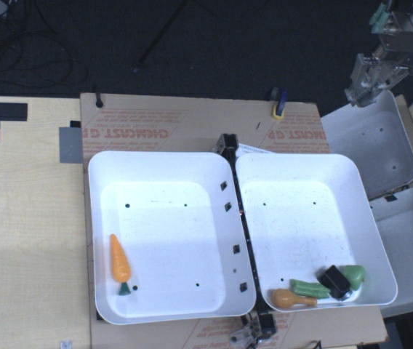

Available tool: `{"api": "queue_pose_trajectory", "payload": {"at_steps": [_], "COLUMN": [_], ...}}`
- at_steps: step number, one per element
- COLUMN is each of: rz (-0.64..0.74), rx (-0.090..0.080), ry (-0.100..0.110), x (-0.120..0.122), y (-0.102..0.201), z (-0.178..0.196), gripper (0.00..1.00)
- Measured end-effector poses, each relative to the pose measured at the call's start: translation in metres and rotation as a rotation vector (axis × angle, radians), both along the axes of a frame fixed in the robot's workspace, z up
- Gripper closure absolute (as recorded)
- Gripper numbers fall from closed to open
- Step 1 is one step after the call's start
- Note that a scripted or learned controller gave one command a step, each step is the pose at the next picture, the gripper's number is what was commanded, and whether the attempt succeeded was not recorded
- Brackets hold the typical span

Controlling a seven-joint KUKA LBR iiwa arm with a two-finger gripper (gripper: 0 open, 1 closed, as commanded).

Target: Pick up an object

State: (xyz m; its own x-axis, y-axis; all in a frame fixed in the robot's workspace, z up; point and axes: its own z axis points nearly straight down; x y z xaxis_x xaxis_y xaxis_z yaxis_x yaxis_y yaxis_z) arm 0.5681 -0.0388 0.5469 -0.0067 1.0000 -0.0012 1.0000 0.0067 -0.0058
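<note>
We take this for a robotics lab: 2 white bins (225, 167) clipped together on a cardboard sheet (192, 126) over a plywood bench (25, 217), loose cables (17, 20) against black floor, bare metal plates (381, 140) alongside.

Both white bins, the left bin (155, 169) and the right bin (301, 169), are looking like smooth, slightly glossy plastic, and they are sitting on a matt brown cardboard sheet (192, 126) with red print. The bench (25, 217) is showing a pale wood-grain finish, while the plate (377, 140) at the right is looking like dull grey metal. The carrot (119, 259) is appearing as smooth orange plastic.
</note>
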Motion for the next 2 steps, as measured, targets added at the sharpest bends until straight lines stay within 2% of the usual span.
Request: {"api": "queue_pose_trajectory", "payload": {"at_steps": [1,2], "rz": [-0.013,-0.013], "rx": [0.000,0.002], "ry": [0.002,0.011], "x": [0.018,0.019], "y": [-0.085,-0.155], "z": [-0.061,-0.203], "gripper": [1.00,1.00]}}
